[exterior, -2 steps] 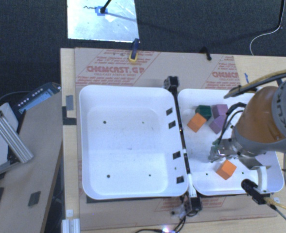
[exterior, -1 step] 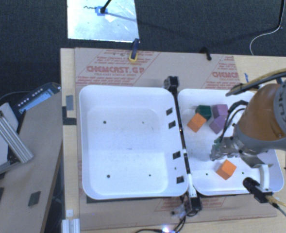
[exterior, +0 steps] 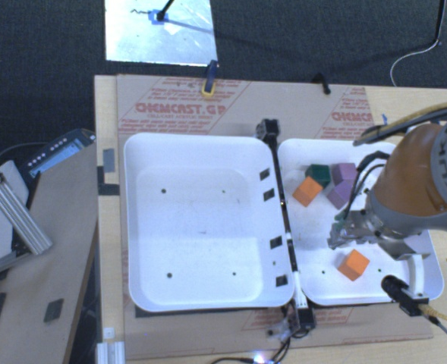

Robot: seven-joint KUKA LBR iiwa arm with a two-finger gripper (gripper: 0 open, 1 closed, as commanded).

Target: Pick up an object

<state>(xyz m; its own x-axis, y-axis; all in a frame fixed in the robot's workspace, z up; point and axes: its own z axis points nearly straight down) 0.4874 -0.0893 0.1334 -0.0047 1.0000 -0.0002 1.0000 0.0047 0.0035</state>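
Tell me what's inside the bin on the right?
The right bin holds two orange blocks, a green block and purple blocks. The arm covers the bin's far right side, so anything there is hidden.

Two white bins: left bin (exterior: 200,218), right bin (exterior: 314,279). In the right bin: orange cube (exterior: 307,191), second orange cube (exterior: 353,265), dark green block (exterior: 319,174), two pale purple blocks (exterior: 344,172) and (exterior: 340,194). Arm (exterior: 420,177) grey with orange band. Black clips (exterior: 269,195) along the seam between the bins. Tan cardboard sheet (exterior: 231,105) under the bins, red lettering. Dark grey carpet (exterior: 41,51). Shiny silver plate (exterior: 159,21). Yellow clamp (exterior: 208,89).
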